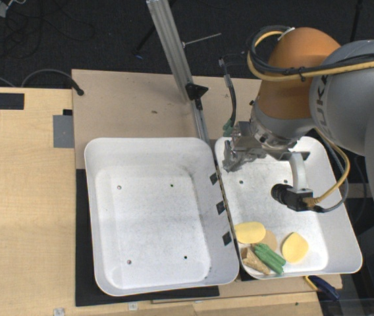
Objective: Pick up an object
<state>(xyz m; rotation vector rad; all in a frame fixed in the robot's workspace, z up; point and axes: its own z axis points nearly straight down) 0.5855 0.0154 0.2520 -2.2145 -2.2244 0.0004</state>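
The gripper (232,158) is hanging over the right bin (342,255); I cannot tell its state. The yellow pieces (249,232) and green piece (269,258) are lying well below it, so a straight descent is risking bare floor.

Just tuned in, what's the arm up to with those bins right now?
The arm's gripper sits low over the far left part of the right bin, near the divider between the bins. The objects lie apart from it at that bin's near end: two yellow pieces, a green piece and a tan one. Nothing looks picked yet.
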